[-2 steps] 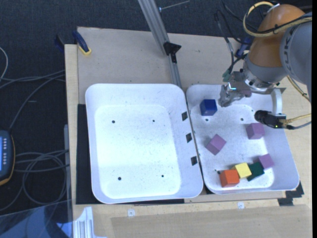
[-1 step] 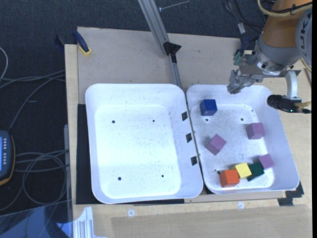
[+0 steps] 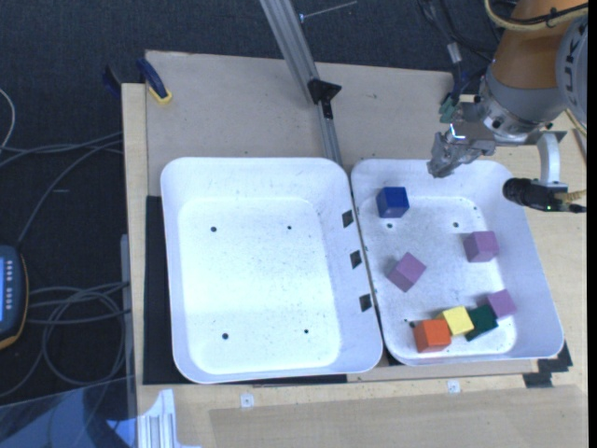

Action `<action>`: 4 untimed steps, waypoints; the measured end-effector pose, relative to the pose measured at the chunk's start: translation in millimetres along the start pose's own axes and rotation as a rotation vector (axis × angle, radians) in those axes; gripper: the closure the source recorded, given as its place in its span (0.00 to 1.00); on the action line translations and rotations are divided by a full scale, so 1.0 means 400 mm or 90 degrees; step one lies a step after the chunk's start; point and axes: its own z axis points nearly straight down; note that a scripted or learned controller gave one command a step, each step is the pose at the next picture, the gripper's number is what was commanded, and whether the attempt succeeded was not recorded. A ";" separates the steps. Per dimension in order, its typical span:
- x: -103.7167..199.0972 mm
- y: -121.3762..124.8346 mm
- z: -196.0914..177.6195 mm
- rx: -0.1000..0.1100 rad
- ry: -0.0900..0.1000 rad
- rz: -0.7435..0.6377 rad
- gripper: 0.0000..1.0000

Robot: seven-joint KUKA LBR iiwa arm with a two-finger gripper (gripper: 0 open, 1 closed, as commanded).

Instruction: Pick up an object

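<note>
Camera view: right bin (image 3: pixel 532 278) holds seven blocks — blue, purple, orange, yellow, green; gripper (image 3: pixel 442 164) at upper rim, finger state indeterminate.

Robotics lab: plywood bench (image 3: pixel 233 101) bearing 2 white bins (image 3: pixel 252 269), loose cables (image 3: pixel 56 287) on dark carpet, aluminium camera mast (image 3: pixel 294 40).

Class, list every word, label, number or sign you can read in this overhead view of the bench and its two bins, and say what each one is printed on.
None can be read.
The blue device at the left edge has rows of small marks on its face, too small and blurred to read.
The blocks, such as the blue block and orange block, show plain faces.
The white bins carry only dark dots and speckles, no lettering.
</note>
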 end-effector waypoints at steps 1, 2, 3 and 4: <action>0.134 -0.054 -0.023 0.002 0.002 -0.003 1.00; 0.252 -0.123 0.006 0.004 0.002 -0.002 1.00; 0.375 -0.175 -0.018 0.003 0.003 -0.003 1.00; 0.491 -0.262 0.009 0.004 0.002 -0.003 1.00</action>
